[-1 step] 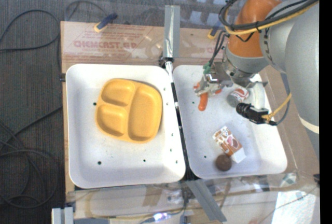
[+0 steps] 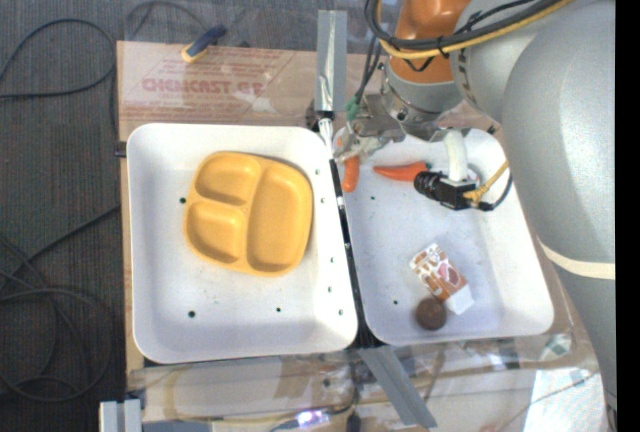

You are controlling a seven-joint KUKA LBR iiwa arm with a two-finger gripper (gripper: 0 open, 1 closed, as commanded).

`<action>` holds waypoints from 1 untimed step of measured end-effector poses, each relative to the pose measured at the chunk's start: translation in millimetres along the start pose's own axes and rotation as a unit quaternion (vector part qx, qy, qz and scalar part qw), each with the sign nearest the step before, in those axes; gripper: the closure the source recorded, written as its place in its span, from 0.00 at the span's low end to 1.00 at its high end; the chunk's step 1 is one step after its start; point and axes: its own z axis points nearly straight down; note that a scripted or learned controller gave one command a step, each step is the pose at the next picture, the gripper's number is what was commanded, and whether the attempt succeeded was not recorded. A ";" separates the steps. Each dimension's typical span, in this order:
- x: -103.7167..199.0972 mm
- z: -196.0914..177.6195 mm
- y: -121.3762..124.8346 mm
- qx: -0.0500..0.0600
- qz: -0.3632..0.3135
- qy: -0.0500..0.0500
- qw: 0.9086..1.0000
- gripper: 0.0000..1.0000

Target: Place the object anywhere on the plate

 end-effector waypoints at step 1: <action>89.2 4.3 6.4 0.000 -0.011 0.001 1.000 1.00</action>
